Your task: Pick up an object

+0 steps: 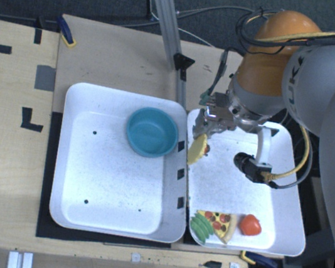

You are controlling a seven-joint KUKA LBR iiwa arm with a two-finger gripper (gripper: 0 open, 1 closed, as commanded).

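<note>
In the right bin (283, 239), a pizza slice (221, 224) and a tomato (251, 225) lay near the front edge. Farther back, the end effector (204, 130) pinched a yellow banana (197, 149) at the bin's left wall. A blue bowl (152, 131) sat in the left bin (84, 173).

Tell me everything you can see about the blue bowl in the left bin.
The round blue bowl looks like smooth plastic, teal-blue inside and out, with a slightly lighter rim. It sits upright, open side up, with nothing visible inside it. It rests on the floor of the shallow white left bin, in the far right corner, close to the bin's walls. Nothing else touches it; the arm's hand is over the neighbouring bin.
</note>
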